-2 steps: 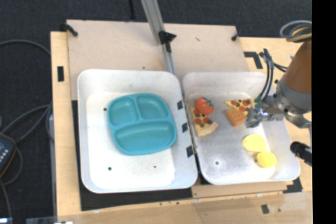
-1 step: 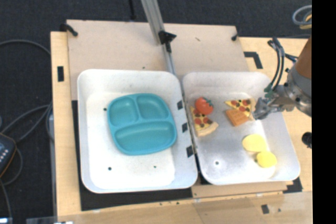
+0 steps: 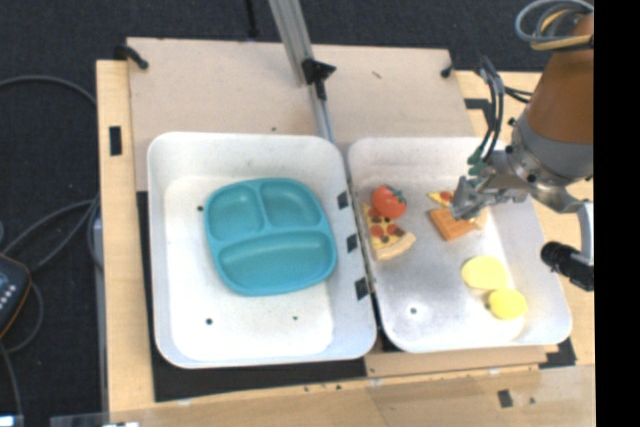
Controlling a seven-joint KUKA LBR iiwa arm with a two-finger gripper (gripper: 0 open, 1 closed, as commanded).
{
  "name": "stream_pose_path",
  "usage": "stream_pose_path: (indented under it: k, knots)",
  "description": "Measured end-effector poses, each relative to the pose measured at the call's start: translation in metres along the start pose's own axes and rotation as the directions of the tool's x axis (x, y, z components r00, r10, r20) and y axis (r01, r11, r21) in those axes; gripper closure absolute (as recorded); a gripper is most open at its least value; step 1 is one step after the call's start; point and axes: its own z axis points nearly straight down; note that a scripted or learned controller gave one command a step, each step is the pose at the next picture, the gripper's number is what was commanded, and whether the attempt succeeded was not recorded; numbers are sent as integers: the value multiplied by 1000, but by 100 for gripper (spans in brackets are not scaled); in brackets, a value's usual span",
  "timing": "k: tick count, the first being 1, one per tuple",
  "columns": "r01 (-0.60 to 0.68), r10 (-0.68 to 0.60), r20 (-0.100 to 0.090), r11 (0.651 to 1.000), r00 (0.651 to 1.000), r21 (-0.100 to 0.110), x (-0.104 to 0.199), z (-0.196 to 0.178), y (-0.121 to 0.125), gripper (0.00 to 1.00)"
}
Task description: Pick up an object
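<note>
In the right bin (image 3: 430, 320) lie several toy foods. An orange wedge-shaped piece (image 3: 453, 222) sits near the bin's middle right, and my gripper (image 3: 466, 205) is down right over its upper edge. A red strawberry-like toy (image 3: 388, 203) and a pizza slice (image 3: 390, 238) lie at the bin's left side. Two yellow round pieces (image 3: 484, 272) (image 3: 507, 304) rest toward the front right. The arm's orange band (image 3: 565, 105) rises at the right.
The left bin (image 3: 175, 335) holds a teal divided plate (image 3: 269, 235). A metal pole (image 3: 285, 0) slants up from between the bins at the back. Cables loop around the arm's wrist (image 3: 495, 105).
</note>
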Motion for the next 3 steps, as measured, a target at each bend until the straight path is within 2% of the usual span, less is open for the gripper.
stream_pose_path:
  k: [2, 3]
  knots:
    - [-1, 1, -1, 1000, 1000, 5, 111, 26, 15, 100]
    - [-2, 2, 0, 1000, 1000, 4, 153, 30, 26, 100]
